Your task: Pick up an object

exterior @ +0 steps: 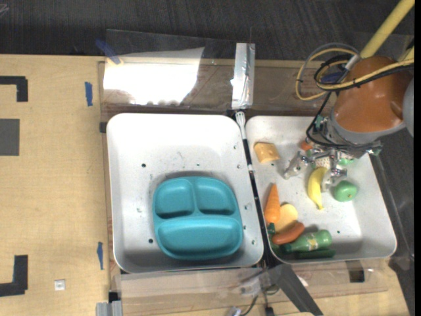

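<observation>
A toy banana lies in the right bin, just beneath the claw, whose grip cannot be told; a green apple crowds alongside, open floor toward the near rim.

End effector perhaps touching banana
</observation>
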You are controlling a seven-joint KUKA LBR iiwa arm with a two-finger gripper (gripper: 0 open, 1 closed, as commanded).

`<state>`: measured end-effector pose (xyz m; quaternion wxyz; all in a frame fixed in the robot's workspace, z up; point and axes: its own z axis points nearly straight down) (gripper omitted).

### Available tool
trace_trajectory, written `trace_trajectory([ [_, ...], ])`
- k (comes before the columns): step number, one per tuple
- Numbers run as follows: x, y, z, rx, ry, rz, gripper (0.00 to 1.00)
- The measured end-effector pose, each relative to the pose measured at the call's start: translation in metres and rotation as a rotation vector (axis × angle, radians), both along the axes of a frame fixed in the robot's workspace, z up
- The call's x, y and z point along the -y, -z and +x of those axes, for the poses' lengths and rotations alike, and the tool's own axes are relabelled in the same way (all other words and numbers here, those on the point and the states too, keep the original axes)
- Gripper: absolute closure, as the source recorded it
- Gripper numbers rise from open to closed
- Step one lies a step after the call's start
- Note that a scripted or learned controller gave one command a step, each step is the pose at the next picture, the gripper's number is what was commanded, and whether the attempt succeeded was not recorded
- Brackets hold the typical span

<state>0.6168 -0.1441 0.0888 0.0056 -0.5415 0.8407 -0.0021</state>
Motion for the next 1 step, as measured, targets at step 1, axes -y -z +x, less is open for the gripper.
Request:
trace_trajectory([
  [1, 0.0108, -0.0004, -0.0424, -0.001, 0.093, 0.000, 0.00],
])
